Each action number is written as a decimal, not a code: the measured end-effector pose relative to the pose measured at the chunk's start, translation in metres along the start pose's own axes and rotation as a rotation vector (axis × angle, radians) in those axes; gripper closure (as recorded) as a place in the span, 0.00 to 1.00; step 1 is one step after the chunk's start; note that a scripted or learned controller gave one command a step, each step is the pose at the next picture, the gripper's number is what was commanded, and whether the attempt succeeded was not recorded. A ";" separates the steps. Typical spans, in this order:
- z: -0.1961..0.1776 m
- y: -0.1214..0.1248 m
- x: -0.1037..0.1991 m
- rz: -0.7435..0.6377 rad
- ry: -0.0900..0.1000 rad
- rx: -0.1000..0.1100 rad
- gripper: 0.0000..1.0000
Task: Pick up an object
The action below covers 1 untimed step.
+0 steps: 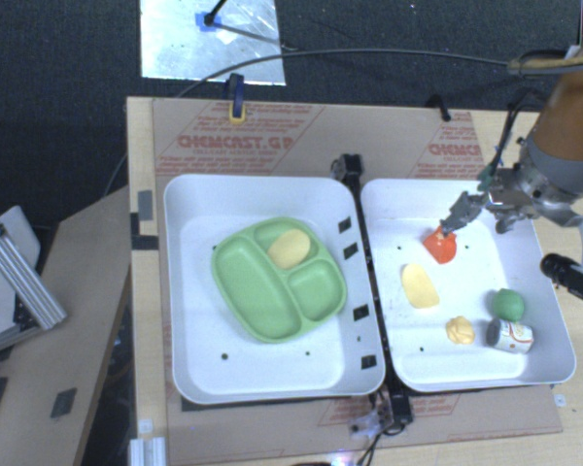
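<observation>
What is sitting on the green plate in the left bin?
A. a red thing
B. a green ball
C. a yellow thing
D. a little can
C: a pale yellow thing lies in one of the small sections of the green plate in the left bin.

A green divided plate [272, 294] holds a pale yellow piece [290, 249].
</observation>
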<state>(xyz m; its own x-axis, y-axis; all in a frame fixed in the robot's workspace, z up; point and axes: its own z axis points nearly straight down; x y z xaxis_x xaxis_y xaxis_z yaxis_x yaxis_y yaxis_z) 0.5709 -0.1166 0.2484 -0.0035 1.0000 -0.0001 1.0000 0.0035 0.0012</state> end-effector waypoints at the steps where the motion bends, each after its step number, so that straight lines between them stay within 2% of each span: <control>1: 0.042 0.002 0.001 0.002 0.000 0.003 0.00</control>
<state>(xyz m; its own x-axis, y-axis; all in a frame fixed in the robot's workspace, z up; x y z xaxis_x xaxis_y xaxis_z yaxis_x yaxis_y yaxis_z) 0.5733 -0.1158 0.2068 -0.0016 1.0000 0.0001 1.0000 0.0016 -0.0015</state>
